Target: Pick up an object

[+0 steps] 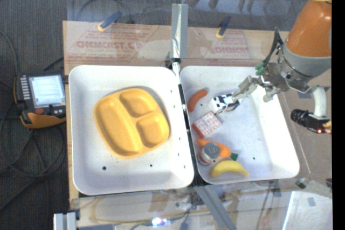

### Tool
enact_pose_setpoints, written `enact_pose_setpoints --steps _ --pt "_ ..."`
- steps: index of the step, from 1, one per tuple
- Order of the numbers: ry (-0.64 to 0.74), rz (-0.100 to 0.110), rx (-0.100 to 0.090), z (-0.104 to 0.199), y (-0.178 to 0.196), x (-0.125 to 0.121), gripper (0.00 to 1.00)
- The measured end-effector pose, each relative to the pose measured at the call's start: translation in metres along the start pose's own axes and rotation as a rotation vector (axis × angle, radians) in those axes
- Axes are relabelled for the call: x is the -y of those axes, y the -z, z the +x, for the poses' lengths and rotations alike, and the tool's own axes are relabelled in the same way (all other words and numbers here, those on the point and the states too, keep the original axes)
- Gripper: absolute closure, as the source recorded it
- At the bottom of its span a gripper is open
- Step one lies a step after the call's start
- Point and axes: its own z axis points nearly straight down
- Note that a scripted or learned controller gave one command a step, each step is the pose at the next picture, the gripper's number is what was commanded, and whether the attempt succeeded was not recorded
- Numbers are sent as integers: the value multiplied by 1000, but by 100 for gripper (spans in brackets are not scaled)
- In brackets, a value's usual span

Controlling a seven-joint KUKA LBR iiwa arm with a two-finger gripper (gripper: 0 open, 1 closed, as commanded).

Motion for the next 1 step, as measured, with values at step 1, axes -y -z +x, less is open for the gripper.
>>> enact_pose_setpoints --steps 1 --pt "82 1 1 21 -109 -47 0"
